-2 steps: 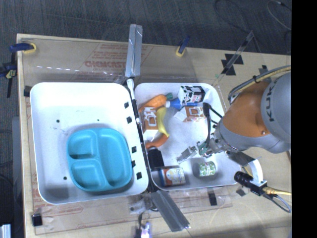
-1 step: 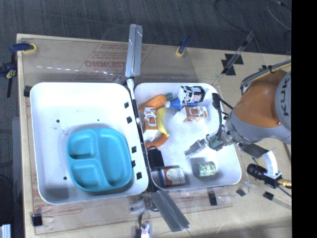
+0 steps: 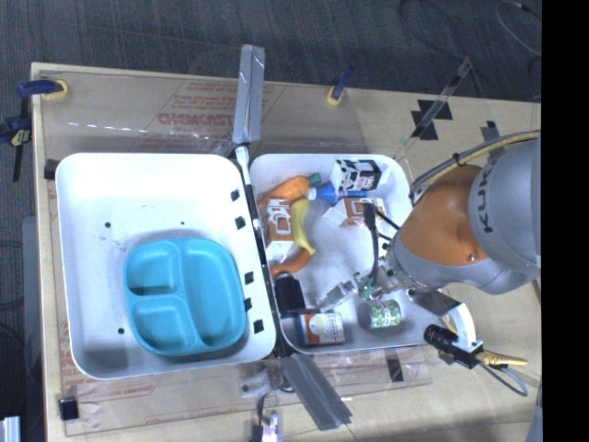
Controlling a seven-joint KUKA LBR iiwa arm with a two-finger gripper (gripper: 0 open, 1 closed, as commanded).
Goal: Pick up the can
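Observation:
The can [image 3: 381, 315] is small, greenish and silver, and lies on its side near the front edge of the right bin [image 3: 401, 175]. My gripper [image 3: 367, 290] hangs just behind and above the can, reaching in from the right under the orange band [image 3: 442, 228]. Its fingers look spread, and nothing shows between them. The can rests on the bin floor, its far edge partly covered by the gripper.
Left of the can lies a brown bottle [image 3: 321, 328] with a white label beside a black object [image 3: 289, 295]. A banana [image 3: 302, 228], a carrot [image 3: 287, 190], a small carton [image 3: 355, 177] and snack packets fill the bin's back. The left bin holds a blue divided plate [image 3: 182, 295].

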